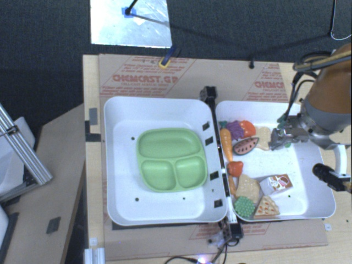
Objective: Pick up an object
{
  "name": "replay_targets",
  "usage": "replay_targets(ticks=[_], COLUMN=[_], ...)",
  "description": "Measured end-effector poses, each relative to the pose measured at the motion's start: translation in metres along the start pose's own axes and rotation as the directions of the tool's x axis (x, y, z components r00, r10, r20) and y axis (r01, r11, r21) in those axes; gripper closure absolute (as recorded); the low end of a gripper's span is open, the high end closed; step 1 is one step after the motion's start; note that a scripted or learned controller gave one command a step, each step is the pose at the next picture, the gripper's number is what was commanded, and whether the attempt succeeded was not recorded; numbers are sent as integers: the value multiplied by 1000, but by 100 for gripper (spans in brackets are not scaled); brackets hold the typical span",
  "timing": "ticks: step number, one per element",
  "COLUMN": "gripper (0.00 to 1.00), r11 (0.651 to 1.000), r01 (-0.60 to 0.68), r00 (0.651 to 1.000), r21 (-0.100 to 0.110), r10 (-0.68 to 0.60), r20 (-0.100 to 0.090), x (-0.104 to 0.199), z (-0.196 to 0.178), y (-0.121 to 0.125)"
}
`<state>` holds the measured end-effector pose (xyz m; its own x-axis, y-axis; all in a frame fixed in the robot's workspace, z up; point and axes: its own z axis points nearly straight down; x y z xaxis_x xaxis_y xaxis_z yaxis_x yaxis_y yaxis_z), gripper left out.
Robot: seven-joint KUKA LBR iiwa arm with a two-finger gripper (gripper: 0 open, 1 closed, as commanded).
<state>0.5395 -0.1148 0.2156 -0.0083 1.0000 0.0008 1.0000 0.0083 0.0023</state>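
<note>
The right bin (pixel 316 199) holds several toy foods along its left side: an orange carrot (pixel 226 142), a purple grape bunch (pixel 236 128), an orange piece (pixel 248 128), a dark red slice (pixel 246 145), a small red piece (pixel 235 168), a tan cracker (pixel 248 187), a green waffle piece (pixel 244 205), a pizza slice (pixel 266 207) and a small white carton (pixel 276 183). My gripper (pixel 278 139) hangs over the bin's upper middle, just right of the dark red slice and beside a pale beige piece (pixel 264 137). Nothing shows between its fingers.
The left bin (pixel 121 147) carries a green three-compartment plate (pixel 169 159). A black divider (pixel 215 153) runs between the bins. The arm's orange band (pixel 330 87) and grey wrist cover the right bin's far right corner. A shiny sheet (pixel 131 15) lies beyond the bench.
</note>
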Motion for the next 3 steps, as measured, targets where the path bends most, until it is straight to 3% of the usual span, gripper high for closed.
replay_targets(ticks=[2, 3], gripper=[100, 100], r11=[1000, 1000], r01=[0, -2], r00=[1000, 1000], r21=[0, 1], r10=[0, 2], r20=[0, 1], x=[77, 83], z=[-13, 1], y=[8, 17])
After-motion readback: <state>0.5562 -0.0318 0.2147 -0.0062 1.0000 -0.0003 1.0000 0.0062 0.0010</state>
